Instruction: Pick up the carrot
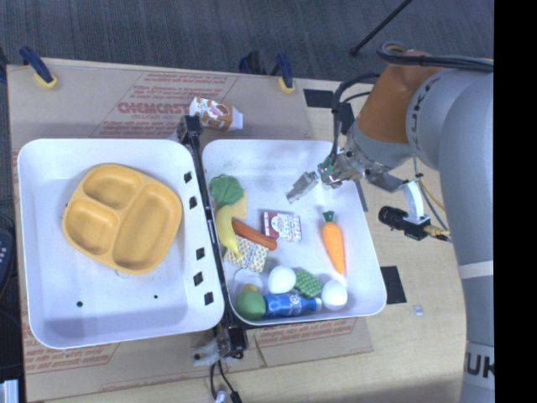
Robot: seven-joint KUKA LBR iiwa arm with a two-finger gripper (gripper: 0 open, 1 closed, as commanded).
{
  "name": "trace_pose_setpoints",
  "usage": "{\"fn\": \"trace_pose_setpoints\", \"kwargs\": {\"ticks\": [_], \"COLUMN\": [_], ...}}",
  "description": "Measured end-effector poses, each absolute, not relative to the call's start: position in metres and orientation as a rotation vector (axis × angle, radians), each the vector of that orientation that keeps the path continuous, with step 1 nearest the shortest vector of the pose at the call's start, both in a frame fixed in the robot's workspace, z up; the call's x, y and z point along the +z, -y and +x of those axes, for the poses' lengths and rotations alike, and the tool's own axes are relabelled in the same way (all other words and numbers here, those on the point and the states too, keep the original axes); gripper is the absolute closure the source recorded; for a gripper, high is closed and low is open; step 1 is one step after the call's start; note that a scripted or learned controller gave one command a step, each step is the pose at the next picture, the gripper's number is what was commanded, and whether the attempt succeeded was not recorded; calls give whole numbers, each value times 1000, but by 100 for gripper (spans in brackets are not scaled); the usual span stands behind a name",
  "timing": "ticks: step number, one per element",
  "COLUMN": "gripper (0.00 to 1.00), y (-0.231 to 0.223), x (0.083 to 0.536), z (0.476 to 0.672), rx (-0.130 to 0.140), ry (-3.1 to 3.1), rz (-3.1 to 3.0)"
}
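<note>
Toward the right side of the desk, the grey arm with its orange band reaches over the right bin, and its bulk is cut off at the picture's edge. Its end effector hangs above the bin's upper middle; its shape is small and blurred, so I cannot tell how it is set. Below it and to the right lies the carrot, orange with a green top pointing up the picture, near the bin's right wall and apart from the end effector. A jumble of toy food crowds the bin's lower left, partly overlapping and hard to separate. In the left bin rests a yellow divided plate
</note>
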State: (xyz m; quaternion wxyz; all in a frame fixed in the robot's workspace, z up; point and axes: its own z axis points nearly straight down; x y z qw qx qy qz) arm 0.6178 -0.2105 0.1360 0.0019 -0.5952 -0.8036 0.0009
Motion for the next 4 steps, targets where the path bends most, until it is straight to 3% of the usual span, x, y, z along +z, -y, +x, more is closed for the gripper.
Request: {"fn": "trace_pose_setpoints", "kwargs": {"ticks": [1,2,3,4], "gripper": [0,100,100,100], "y": [207,206,211,211], "x": [97,107,135,91], "z": [573,573,476,523], "rx": [-6,-5,1,2], "ry": [2806,2805,2572,2381], "rz": [-1436,-1427,-1797,-2046]}}
